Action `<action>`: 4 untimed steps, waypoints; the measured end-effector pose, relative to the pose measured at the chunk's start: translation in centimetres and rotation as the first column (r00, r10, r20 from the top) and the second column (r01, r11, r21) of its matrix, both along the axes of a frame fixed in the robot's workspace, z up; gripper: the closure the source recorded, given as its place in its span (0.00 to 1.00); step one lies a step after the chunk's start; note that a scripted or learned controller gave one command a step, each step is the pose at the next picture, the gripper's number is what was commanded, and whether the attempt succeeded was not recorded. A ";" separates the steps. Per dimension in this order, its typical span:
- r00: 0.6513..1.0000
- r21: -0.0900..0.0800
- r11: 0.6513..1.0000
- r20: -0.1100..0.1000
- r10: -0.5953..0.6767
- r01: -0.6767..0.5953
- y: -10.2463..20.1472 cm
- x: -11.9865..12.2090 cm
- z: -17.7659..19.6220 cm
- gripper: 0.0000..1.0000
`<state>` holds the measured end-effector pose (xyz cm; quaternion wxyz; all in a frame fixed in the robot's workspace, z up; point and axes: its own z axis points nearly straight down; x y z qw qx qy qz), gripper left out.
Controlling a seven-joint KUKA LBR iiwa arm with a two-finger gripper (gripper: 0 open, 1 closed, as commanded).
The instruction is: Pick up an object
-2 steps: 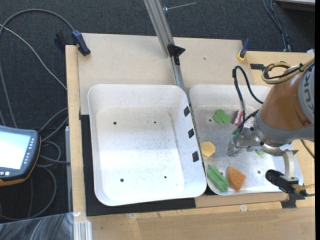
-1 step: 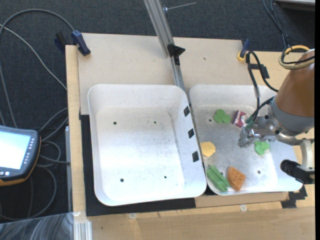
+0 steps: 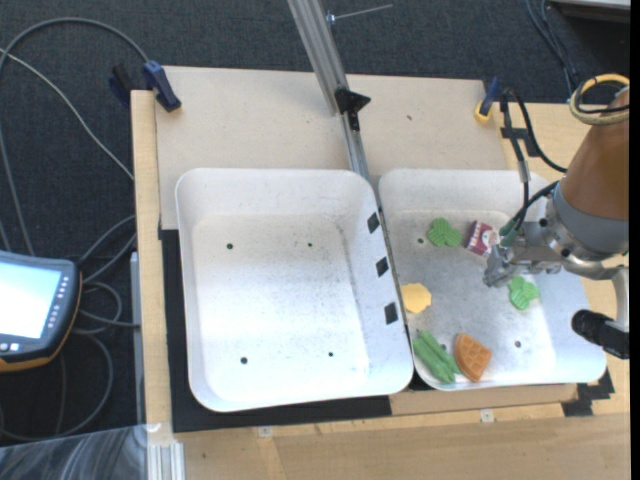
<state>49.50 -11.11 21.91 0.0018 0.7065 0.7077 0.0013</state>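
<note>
- The table (image 3: 260, 118) is a pale wooden board carrying two shallow white bins side by side, seen from above at a slant.
- The left bin (image 3: 200, 298) shows a speckled white floor with a few small dark holes.
- The right bin (image 3: 440, 188) holds all the loose objects.
- The arm (image 3: 600, 183) reaches in from the right of the view, its orange band above a grey wrist, and bends down over the right half of the right bin.
- The hand (image 3: 498, 268) sits low over the floor of the right bin, between a dark red packet and a small green piece.
- Whether the hand is open or closed cannot be told from this angle, and nothing is visible between its parts.
- The dark red packet (image 3: 481, 238) lies just to the upper left of the hand, close beside it or touching; which cannot be told.
- A small green piece (image 3: 523, 293) lies just to the lower right of the hand.
- Another green object (image 3: 443, 234) rests left of the packet, near it.
- A yellow object (image 3: 415, 297) lies near the left wall of the right bin, well apart from the hand.
- A long green object (image 3: 433, 356) lies at the bin's near left corner, with an orange waffle-patterned object (image 3: 472, 356) just beside it on the right.
- A metal pole (image 3: 320, 48) runs down from the top of the view toward the gap between the bins.
- Blue clamps (image 3: 160, 83) grip the table's far corners.
- A handheld screen unit (image 3: 30, 308) with an orange rim lies off the table at the left, with cables on the dark floor.
</note>
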 end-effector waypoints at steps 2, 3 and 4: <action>1.000 0.003 1.000 -0.002 0.006 -0.006 9.5 3.7 1.7 1.00; 1.000 0.003 1.000 -0.001 0.006 -0.006 14.9 6.9 2.4 1.00; 1.000 0.002 1.000 -0.003 0.004 -0.004 19.0 8.7 1.8 1.00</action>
